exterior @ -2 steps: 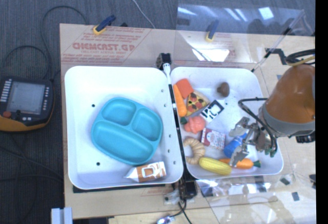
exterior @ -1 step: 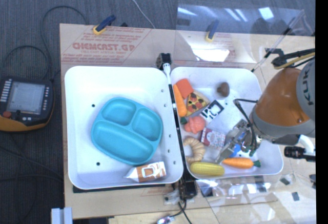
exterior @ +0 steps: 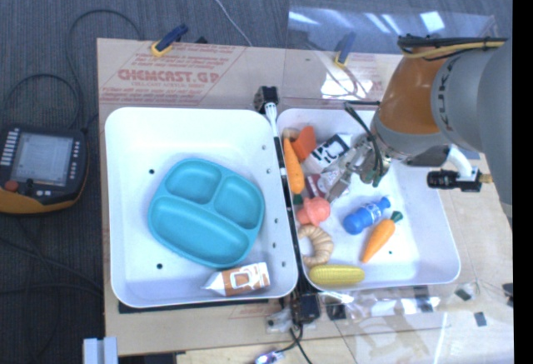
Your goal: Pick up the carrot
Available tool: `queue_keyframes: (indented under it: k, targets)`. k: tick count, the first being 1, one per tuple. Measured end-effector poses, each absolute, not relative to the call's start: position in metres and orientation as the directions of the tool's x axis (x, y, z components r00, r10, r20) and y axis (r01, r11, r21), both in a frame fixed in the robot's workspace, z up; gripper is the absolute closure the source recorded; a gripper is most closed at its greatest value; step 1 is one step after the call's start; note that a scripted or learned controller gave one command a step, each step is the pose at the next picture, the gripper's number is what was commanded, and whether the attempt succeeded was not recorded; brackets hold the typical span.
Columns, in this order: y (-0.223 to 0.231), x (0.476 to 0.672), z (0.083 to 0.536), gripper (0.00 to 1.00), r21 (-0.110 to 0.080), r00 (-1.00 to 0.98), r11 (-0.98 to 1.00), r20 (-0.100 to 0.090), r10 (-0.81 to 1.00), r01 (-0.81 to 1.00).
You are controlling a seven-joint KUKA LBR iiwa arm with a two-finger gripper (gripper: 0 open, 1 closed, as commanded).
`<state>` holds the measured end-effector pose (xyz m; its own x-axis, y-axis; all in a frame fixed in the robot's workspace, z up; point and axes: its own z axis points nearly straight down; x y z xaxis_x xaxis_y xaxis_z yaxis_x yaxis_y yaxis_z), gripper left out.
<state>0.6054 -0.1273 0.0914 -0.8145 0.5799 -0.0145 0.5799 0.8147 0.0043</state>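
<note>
Grey carpet surrounds the brown board surface; the metal two-finger hand (exterior: 354,167) hovers mid right bin, its state I cannot tell; the small orange toy carrot with green top (exterior: 379,238) lies nearer the front edge, beside a blue bottle (exterior: 365,216); approach from above, straddling its narrow width.

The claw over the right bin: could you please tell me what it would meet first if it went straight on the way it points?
Probably the pink ball just beyond the claw, toward the lower left, though depth is unclear from above.
</note>
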Motion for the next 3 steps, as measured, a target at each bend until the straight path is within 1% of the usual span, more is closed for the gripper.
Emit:
queue_keyframes:
  k: [1,2,3]
  targets:
    - [-0.163,0.548,0.162,0.0,-0.002,-0.931,0.931,-0.006,0.365,0.365]
    - [-0.175,0.51,0.091,0.0,0.005,-0.857,0.857,-0.012,0.515,0.515]
    - [-0.136,0.491,0.092,0.0,0.004,-0.855,0.855,-0.026,0.518,0.518]
